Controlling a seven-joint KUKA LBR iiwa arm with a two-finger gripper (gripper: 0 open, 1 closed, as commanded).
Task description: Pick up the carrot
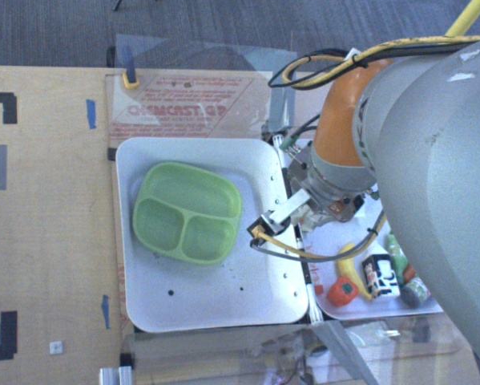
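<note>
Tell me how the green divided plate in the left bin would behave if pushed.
The green plate looks like rigid plastic, so it would likely stay stiff. It sits flat on the smooth white bin, so it would probably slide rather than tip or roll.

one overhead camera slants down on left bin (207,299) and right bin (333,237).

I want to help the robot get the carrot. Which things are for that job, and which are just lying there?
For the job:
robot arm
orange-red thing with a green top, maybe the carrot
right bin

Just lying about:
green divided plate
left bin
yellow thing
black-and-white can
</note>
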